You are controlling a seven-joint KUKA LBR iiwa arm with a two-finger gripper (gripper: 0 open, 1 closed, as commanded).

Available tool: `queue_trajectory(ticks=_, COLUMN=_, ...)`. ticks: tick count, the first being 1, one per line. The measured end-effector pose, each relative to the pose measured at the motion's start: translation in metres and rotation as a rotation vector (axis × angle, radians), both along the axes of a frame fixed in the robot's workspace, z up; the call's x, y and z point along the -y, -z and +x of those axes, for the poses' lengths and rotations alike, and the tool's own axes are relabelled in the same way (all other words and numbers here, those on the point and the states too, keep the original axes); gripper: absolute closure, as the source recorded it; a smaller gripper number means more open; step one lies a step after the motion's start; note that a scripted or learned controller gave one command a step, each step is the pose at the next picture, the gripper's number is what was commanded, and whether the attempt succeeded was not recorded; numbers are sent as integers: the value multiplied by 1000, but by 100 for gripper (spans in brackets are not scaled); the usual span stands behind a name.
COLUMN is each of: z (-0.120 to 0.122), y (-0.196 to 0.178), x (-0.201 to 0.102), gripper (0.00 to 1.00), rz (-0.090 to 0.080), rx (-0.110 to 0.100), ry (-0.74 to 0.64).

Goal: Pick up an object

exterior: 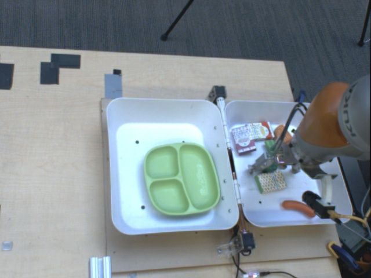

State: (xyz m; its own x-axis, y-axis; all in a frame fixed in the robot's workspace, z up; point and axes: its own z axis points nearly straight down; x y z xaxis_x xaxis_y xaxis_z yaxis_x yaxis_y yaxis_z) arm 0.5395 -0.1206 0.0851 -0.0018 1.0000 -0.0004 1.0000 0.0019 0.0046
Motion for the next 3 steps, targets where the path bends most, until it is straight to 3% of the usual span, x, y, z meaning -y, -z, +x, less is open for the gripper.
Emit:
queue_trajectory(ticks=1, z=2, y=-12, x=0, gripper=100, rz=0, rx=7, ry=0)
queue_trajectory(ticks=2, z=-26, y=-100, x=-59, gripper=100, rz=1, rx=0, ry=-3)
queue_trajectory(ticks=3, z=-52, y=-121, x=-149, gripper=100, rz=2, rx=-2, ry=-3)
